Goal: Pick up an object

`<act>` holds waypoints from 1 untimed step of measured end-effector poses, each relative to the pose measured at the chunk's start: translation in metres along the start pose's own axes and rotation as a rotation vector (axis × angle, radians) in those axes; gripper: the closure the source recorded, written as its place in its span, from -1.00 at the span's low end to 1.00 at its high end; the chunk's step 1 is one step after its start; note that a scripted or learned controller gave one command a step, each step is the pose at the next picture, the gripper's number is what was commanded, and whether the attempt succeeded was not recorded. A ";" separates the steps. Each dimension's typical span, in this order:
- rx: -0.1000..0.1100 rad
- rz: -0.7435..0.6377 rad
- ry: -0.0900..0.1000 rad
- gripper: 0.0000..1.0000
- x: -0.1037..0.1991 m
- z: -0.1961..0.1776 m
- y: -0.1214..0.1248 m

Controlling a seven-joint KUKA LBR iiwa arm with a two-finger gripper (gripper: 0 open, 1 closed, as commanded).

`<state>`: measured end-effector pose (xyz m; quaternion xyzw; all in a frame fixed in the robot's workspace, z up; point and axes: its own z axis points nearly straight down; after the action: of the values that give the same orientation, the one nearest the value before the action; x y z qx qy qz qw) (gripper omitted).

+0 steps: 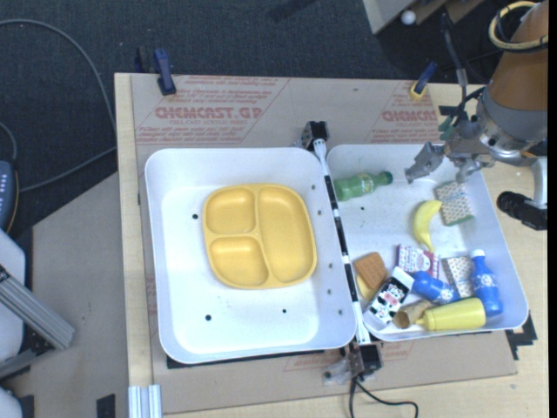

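Observation:
The right bin [513, 268] holds several objects. A green bottle [361, 184] lies near its far left corner, and a yellow banana [424, 222] sits mid-bin. A small patterned packet [454, 204] rests beside the banana. My gripper [444, 167] hangs over the bin's far side, above and between the green bottle and the packet. Its fingers [417, 168] are spread open with nothing between them.
Near the right bin's front lie a brown biscuit-like piece [371, 271], a pink-and-white packet [415, 258], a blue bottle [485, 283], a yellow bottle [452, 314] and a black-and-white carton [389, 299]. A yellow divided plate [259, 235] sits in the left bin [174, 259].

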<state>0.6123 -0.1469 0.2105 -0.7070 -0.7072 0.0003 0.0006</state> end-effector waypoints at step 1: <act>-0.001 0.001 -0.001 -1.00 -0.032 0.126 0.006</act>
<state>0.6178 -0.1793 0.0845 -0.7075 -0.7068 0.0002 0.0002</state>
